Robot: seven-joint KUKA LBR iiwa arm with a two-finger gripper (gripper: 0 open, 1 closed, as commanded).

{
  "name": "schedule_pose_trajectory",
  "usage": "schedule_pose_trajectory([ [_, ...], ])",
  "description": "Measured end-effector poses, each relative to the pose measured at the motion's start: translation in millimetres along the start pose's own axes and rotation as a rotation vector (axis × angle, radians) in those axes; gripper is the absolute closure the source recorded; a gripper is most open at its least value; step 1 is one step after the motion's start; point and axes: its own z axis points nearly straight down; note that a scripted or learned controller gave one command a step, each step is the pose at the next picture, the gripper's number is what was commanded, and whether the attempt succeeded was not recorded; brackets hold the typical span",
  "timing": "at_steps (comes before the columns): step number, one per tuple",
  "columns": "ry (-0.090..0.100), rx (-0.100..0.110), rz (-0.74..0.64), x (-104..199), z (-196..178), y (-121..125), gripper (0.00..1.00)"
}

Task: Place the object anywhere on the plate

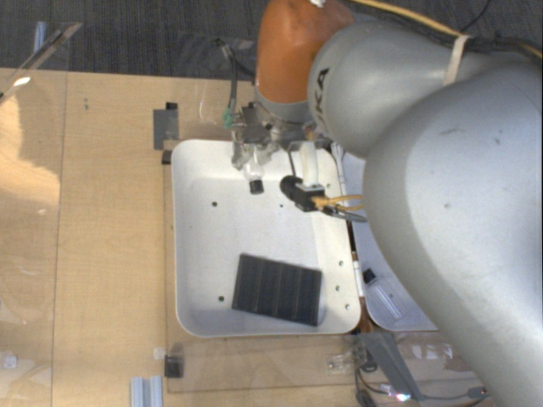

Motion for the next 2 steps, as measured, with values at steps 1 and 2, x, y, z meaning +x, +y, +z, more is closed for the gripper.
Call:
schedule_pose_trajectory([
  [1,0.001,0.001,-0.334,50,-16,-71,1.0],
  [2,0.0,0.005,-0.226,64,23,-175,1.0],
])
